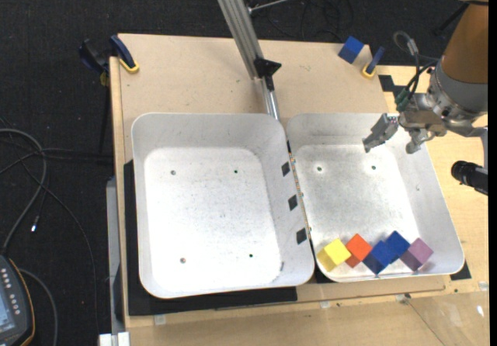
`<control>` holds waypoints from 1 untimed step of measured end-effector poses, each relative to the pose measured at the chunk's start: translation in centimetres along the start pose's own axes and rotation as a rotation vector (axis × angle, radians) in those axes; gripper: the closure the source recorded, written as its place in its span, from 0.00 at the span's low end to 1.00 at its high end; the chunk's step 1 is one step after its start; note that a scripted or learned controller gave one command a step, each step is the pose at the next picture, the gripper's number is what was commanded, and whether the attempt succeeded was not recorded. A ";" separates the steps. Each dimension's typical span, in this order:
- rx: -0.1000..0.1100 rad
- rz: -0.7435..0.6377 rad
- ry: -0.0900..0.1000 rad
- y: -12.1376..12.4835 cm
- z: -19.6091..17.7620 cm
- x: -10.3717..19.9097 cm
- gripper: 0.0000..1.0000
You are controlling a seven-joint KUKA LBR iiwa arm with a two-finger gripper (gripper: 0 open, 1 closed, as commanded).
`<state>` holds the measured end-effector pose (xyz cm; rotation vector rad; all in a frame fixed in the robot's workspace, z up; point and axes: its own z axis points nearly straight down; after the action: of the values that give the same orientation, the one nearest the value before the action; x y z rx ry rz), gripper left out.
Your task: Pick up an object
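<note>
Several small blocks lie along the near edge of the right bin (435,197): a yellow block (335,254), an orange block (358,248), a blue block (387,250) and a purple block (418,254). They sit close together, some touching. My gripper (397,136) hangs over the far right part of that bin, well away from the blocks. Its two fingers are spread apart with nothing between them.
The left bin (147,181) sits beside the right one. A blue cube (352,48) rests on the bench at the back right. A slanted metal pole (237,15) crosses the back of the bench. Clamps grip the bench's far corners.
</note>
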<state>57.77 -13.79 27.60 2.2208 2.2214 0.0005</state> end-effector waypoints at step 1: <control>0.007 -0.003 0.001 2.2 10.4 1.8 0.00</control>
<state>59.93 -12.03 17.24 2.2214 2.2292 -0.0062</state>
